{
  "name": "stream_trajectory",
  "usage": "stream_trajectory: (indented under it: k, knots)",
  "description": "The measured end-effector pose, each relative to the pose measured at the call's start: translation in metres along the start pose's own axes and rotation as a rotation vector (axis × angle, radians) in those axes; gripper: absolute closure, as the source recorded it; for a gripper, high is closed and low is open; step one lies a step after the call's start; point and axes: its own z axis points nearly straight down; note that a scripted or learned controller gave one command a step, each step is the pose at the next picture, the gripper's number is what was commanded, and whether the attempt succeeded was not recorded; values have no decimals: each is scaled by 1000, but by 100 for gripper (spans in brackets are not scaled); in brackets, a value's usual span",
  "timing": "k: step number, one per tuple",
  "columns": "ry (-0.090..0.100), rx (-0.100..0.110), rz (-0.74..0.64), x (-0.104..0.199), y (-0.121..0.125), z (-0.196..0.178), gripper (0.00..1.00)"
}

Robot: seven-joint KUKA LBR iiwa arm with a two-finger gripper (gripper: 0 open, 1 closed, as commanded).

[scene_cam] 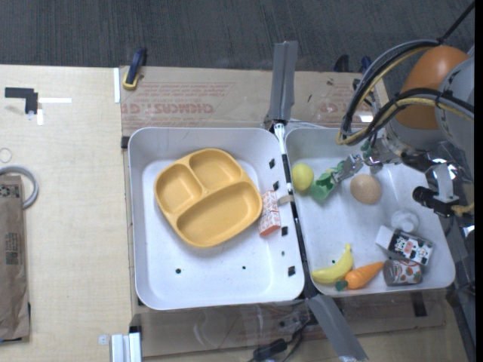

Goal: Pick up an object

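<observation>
A smooth tan egg-shaped object [366, 188] is seen in the right bin [445, 266], beside a crumpled green piece [325, 185]. The jaws' [361, 161] opening cannot be told.

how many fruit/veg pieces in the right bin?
3 sure: lemon at the left wall, banana and carrot at the front. Others may hide under the arm.

Light falls evenly and brightly from above, with soft, short shadows under the yellow divided plate [209, 196] and along the inner walls of the left bin [151, 277]. The right bin [445, 274] washes out pale, nearly overexposed (its floor loses texture). The orange band [434, 81] carries a mild sheen. Detail is slightly soft throughout, and small printed labels stay unreadable.
</observation>
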Motion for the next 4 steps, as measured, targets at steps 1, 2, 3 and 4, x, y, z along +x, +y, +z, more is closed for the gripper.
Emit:
stream_trajectory:
  k: [1, 2, 3, 4]
  knots:
    - [-1, 1, -64, -38, -40, 0, 0]
    - [1, -1, -41, 31, 0, 0, 0]
    - [3, 4, -237, 33, -55, -37, 0]
    - [5, 4, -502, 49, -100, -91, 0]
